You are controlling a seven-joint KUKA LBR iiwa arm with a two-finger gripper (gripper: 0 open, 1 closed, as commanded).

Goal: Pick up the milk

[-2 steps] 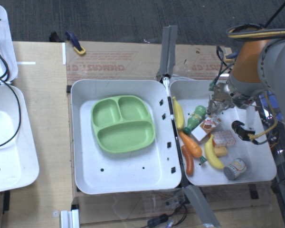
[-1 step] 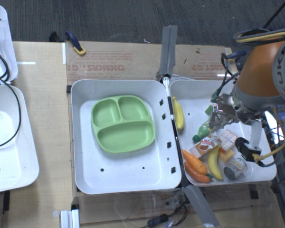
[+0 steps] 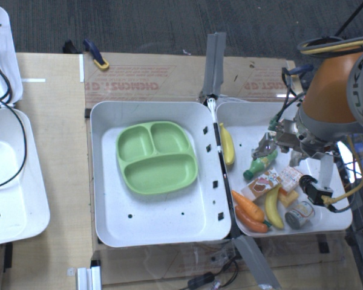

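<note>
bench [image 3: 54, 77] w/ 2 white bins [image 3: 103, 180]

Milk carton [image 3: 263, 184] hemmed: bottle [image 3: 259, 165], carrot [image 3: 248, 206], banana [image 3: 273, 206].

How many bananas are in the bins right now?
2, both in the right bin: one banana along its left wall, another near the front beside the carrots. The arm may hide more.

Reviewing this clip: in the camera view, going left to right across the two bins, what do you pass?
Green divided plate in the left white bin → yellow banana by the divider → green bottle → small brown milk carton → grey can.
</note>
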